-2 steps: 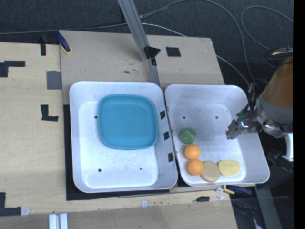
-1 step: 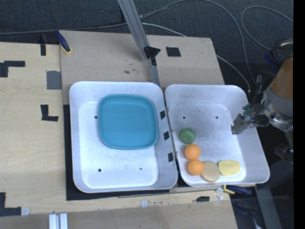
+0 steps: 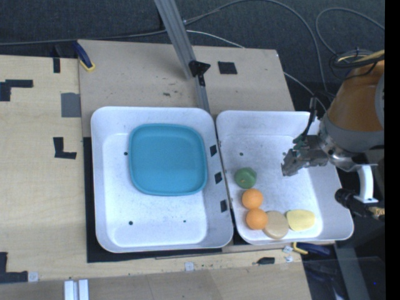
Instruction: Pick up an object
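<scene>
Gripper (image 3: 292, 165): you see it over the right bin (image 3: 269, 127) | jaws: spacing cannot be told | green ball (image 3: 245, 177): left of jaws, apart | two orange balls (image 3: 252, 199) below it.

1. We see two white bins: the left bin (image 3: 106, 167) and the right bin (image 3: 262, 130), both lightly speckled with dark flecks.
2. The plate (image 3: 167, 159) is a plain turquoise blue.
3. The round piece (image 3: 245, 177) is green.
4. The two balls (image 3: 252, 199) (image 3: 255, 219) are orange.
5. The disc (image 3: 275, 224) is beige; the lump (image 3: 301, 219) beside it is pale yellow.
6. The arm (image 3: 357, 102) shows orange above grey.
7. The bench (image 3: 37, 161) is pale wood with black patches.
</scene>
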`<state>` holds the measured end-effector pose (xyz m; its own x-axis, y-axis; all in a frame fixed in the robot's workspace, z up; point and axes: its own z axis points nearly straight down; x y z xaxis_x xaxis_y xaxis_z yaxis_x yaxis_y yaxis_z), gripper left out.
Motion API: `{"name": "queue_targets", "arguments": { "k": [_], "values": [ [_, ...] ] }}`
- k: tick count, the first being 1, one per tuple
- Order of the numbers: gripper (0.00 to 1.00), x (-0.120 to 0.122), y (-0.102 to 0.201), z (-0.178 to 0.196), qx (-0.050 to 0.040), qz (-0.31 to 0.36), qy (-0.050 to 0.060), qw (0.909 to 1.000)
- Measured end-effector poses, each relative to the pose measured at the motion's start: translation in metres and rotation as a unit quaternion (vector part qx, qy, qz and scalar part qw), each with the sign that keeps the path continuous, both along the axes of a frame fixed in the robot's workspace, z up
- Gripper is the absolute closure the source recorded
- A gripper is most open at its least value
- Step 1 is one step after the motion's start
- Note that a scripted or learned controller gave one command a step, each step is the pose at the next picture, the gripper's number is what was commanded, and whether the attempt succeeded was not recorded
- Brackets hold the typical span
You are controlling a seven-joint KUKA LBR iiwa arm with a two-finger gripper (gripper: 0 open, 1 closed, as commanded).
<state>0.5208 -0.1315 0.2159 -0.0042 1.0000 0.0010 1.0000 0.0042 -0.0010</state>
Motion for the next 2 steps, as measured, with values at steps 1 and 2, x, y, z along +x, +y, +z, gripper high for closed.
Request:
{"name": "queue_targets", "arguments": {
  "k": [1,2],
  "values": [
    [1.00,0.001,0.058,0.011,0.0002,0.001,-0.001,1.0000],
    [1.00,0.004,0.115,0.020,0.0001,0.001,0.000,1.0000]
  ]
}}
